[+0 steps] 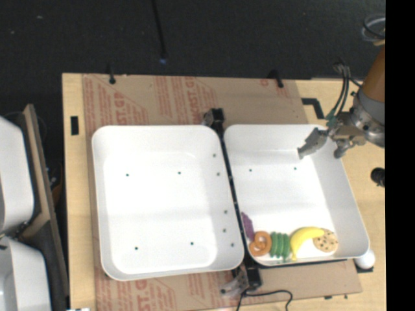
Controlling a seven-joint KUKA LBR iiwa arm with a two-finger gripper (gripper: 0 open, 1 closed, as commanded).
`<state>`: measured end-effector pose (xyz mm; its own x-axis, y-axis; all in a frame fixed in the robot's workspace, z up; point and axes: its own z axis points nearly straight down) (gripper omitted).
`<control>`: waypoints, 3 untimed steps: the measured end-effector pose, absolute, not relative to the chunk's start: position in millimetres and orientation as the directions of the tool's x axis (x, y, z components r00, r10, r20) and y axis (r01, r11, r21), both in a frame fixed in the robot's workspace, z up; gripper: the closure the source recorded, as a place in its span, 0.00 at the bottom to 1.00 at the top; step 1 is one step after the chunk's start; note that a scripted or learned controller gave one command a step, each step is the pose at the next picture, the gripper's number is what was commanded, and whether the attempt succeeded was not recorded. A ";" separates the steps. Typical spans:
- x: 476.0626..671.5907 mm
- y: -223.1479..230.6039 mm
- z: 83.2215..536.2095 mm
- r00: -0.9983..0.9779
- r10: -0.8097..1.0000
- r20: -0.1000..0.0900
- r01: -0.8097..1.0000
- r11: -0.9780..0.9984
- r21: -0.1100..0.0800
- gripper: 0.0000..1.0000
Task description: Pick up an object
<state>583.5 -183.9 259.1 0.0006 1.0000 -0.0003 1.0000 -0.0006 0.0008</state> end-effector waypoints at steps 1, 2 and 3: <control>583.7 -184.4 269.8 0.001 1.000 -0.001 1.000 -0.001 0.002 1.00; 506.8 -218.4 268.4 0.005 1.000 -0.002 1.000 -0.005 0.001 1.00; 566.9 -224.7 241.4 0.000 1.000 0.000 1.000 0.000 -0.001 1.00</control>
<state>566.9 -224.7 241.4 -0.0005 1.0000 -0.0002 1.0000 0.0005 -0.0014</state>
